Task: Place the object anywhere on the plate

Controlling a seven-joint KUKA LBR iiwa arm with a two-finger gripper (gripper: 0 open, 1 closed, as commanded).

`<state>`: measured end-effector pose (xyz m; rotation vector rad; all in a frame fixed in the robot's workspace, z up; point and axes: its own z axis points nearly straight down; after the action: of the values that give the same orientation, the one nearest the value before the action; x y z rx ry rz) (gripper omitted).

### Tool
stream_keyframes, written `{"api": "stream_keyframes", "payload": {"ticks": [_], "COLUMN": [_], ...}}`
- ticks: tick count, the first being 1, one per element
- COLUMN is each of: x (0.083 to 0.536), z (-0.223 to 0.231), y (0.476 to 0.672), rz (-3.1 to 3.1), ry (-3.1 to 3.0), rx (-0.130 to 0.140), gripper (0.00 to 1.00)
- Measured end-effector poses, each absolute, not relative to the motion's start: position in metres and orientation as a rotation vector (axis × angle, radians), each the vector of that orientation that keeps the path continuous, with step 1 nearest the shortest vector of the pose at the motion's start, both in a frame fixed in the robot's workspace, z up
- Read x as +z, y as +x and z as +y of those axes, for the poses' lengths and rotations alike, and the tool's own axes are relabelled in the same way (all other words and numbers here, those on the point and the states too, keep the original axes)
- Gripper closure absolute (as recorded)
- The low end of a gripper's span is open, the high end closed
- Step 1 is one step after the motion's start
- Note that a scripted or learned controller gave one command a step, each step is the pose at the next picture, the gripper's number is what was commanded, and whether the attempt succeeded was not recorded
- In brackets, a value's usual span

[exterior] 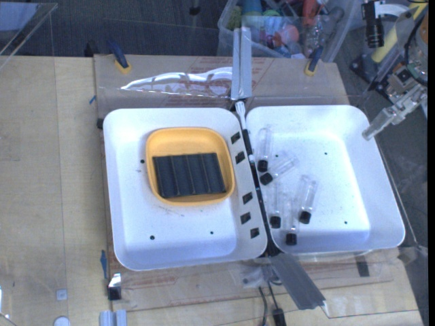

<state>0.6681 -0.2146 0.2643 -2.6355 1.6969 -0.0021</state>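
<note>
Slanted overhead view of both bins (pixel 122 182)

The wooden bench (pixel 47 182) bears two white bins side by side, left (pixel 126 202) and right (pixel 360 182), apparently over brown cardboard (pixel 170 70).

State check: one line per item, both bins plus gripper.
Yellow plate: in left bin, dark ridged insert lying on it.
Clear vials: several, black-capped, lying flat, scattered in right bin; none on plate.
Gripper: at right bin's upper right edge, above the rim, holding nothing visible.
</note>
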Motion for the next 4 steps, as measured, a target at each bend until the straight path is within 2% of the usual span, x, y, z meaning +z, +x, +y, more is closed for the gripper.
{"api": "stream_keyframes", "payload": {"ticks": [1,2,4], "x": [0.318,0.329,0.409], "z": [-0.213,-0.214,-0.22], "y": [0.668,0.668,0.668], "rz": [1.284,1.292,0.393], "ry": [-2.861,-2.849,-3.112], "rx": [-0.003,-0.004,-0.004], "gripper": [0.0,1.0,1.0]}}
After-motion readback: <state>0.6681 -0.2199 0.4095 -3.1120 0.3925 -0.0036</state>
